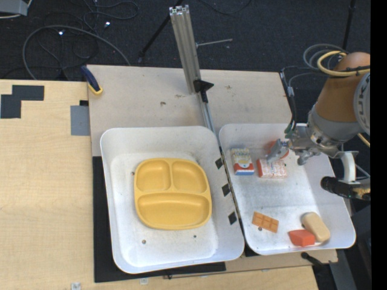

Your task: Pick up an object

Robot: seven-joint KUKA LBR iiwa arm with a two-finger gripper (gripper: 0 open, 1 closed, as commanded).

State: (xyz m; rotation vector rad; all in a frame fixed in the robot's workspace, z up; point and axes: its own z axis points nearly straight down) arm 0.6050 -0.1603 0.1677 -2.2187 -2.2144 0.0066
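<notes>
objects for picking lie in the right bin (338, 234), the shallow white one nearer the arm. a small carton with a red and blue print (242, 161) sits near that bin's left wall, toward the back. just right of it lies a red and white packet (273, 170). toward the front, an orange cracker-like square (265, 222) rests flat, well apart from the carton. in the front right corner a tan bread-roll shape (316, 226) lies tilted, touching a red block (302, 238) beside it.

the gripper (279, 151) reaches in from the right at the end of the grey and orange arm (338, 104), low over the back of the right bin and right above the packet. whether it touches the packet cannot be told, and whether it is apart or together cannot be told either: that part is small and blurred.

the left bin (115, 156) holds a yellow divided plate (172, 193), three compartments up, lying flat near its middle. both bins sit side by side on the pale surface (145, 92), where an upright metal post (185, 47) stands behind them.
</notes>
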